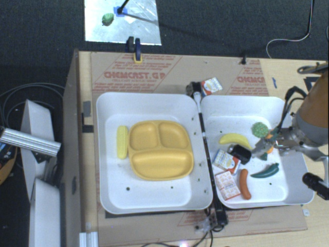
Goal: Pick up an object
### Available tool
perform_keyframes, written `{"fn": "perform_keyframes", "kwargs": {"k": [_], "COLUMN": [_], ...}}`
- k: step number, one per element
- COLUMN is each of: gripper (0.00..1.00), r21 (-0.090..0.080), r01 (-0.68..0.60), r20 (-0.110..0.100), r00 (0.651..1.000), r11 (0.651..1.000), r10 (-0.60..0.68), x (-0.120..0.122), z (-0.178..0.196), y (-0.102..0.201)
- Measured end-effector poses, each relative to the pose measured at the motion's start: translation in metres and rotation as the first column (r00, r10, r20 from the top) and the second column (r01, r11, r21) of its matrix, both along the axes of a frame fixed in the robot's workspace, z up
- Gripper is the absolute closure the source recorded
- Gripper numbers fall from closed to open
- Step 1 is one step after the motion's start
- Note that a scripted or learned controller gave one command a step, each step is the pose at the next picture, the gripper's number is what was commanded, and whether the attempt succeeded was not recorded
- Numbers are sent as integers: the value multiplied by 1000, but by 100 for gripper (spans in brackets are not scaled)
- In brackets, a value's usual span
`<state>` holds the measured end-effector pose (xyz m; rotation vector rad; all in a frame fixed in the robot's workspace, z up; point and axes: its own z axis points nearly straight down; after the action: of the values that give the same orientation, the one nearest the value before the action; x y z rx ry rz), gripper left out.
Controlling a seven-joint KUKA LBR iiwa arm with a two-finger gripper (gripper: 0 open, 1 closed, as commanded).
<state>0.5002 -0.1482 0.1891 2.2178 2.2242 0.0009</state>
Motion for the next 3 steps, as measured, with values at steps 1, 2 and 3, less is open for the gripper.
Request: {"fn": "perform_keyframes", "kwargs": {"k": [1, 2, 3], "gripper": [0, 0, 0], "r21": [0, 0, 0], "r01": [0, -1, -2], "r20": [8, 3, 2], "r00": [1000, 1000, 1000], "r11": [1000, 1000, 1000], "r10": [0, 1, 2], "x": [18, 97, 128], "z": [-101, -104, -104], "y": [38, 55, 41]}}
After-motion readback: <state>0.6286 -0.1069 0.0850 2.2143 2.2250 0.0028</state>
